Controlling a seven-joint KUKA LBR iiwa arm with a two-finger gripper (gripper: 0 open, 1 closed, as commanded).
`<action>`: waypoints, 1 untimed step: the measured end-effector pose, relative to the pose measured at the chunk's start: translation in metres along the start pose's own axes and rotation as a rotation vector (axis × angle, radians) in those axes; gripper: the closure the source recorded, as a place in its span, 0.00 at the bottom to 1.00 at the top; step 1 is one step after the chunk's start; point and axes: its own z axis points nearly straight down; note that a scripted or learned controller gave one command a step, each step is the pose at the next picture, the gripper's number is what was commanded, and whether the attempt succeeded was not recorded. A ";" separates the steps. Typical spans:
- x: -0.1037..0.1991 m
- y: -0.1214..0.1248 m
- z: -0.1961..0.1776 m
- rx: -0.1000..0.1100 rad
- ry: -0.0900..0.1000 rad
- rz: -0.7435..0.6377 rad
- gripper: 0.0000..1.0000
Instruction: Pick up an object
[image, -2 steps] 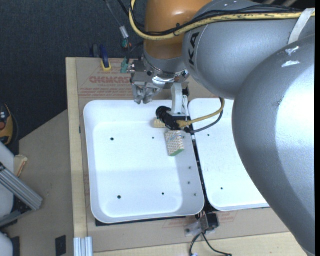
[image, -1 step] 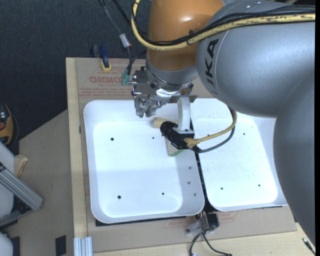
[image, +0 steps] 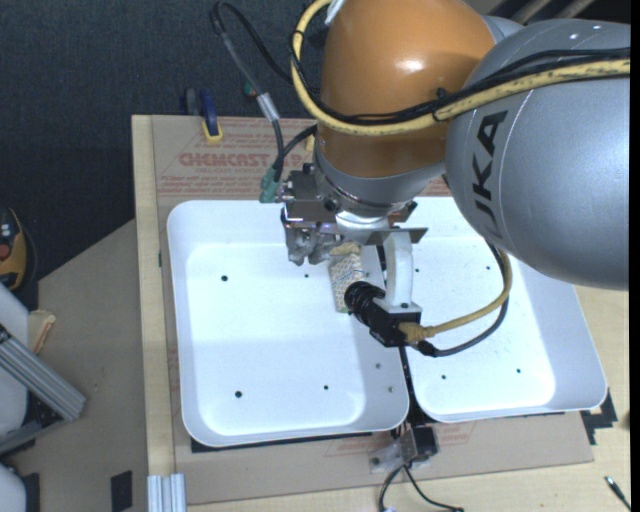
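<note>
The pincer hangs low over the far part of the left bin, close to the ridge where this meets the right bin. I cannot tell whether it is wide, narrow or closed on anything, since the wrist above hides its tips. The one loose thing in sight is a small pale speckled object, just beside the pincer on the right-bin side and a little nearer the camera. It seems to touch the pincer's body, but I cannot tell whether it rests on the bin floor or hangs lifted.

The step in hand looks like the grasp itself. To do it well, the pincer should be centred over the object rather than beside it, close only once the object sits squarely within, then rise slowly and straight. The piece looks light and uneven, so it may well tip or slip against the ridge.

Beyond the pincer, the brown board under the bins bears red print reading "CHEMCAST"; the lines below it are too small to read. Above the pincer, the grey arm shows the black letters "KA"
</note>
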 end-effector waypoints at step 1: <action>0.031 -0.034 0.054 0.007 -0.004 -0.002 1.00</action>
